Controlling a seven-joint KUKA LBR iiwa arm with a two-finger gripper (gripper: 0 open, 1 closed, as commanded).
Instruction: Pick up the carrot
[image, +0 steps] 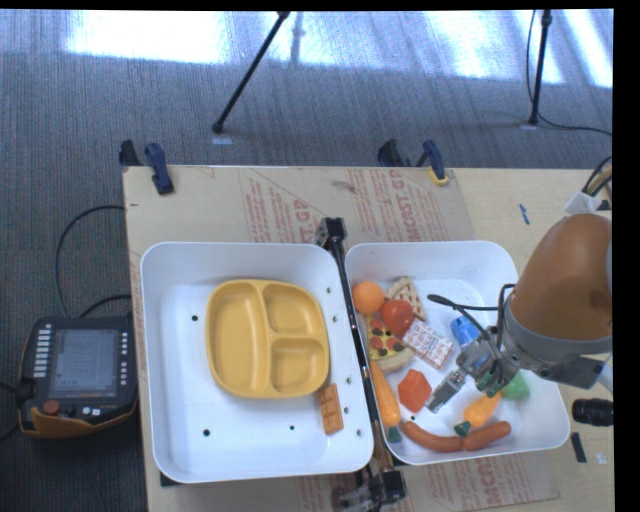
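The carrot (384, 393) is a long orange toy with a green end. It lies along the left wall of the right bin (540, 425), pointing toward the front. My gripper (449, 389) hangs over the middle of that bin, a little to the right of the carrot and apart from it, between a red wedge (414, 388) and a small orange and green piece (483, 409). Nothing is visibly held. The arm's orange band (568, 280) covers the bin's right side.
The right bin also holds an orange fruit (367, 297), a pizza slice (385, 343), a red tomato (397, 314), a white packet (428, 343), a blue item (465, 328) and a sausage (455, 438). The left bin (175, 400) holds a yellow divided plate (268, 336) and a brown block (330, 408).
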